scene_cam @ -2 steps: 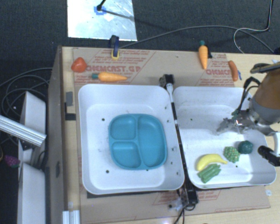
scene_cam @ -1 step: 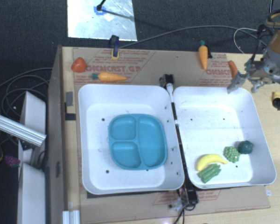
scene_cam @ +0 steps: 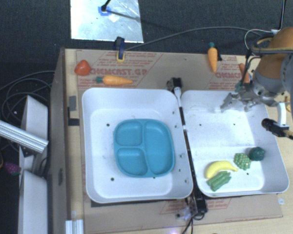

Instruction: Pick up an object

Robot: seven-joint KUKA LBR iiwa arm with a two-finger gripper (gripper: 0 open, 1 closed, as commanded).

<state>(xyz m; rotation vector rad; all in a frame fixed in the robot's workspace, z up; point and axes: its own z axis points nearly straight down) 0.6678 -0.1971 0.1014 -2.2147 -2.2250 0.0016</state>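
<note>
A: Lying at the near edge of the right bin (scene_cam: 278, 179) were a green pod (scene_cam: 219, 181), a yellow banana (scene_cam: 220, 168), a knobbly green cluster (scene_cam: 242, 161) and a dark green lump (scene_cam: 257, 153), close together.

B: And the left bin (scene_cam: 95, 130)?

A: It held a blue divided plate (scene_cam: 143, 147).

B: The gripper (scene_cam: 240, 100)?

A: It hung over the right bin's far side, fingers spread apart, gripping nothing, well apart from the toys. Beyond, two carrots (scene_cam: 112, 80) and a red piece (scene_cam: 82, 68) lay on the board.

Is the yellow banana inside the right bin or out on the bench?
Inside: the banana lies on the right bin's floor beside green toys.
</note>
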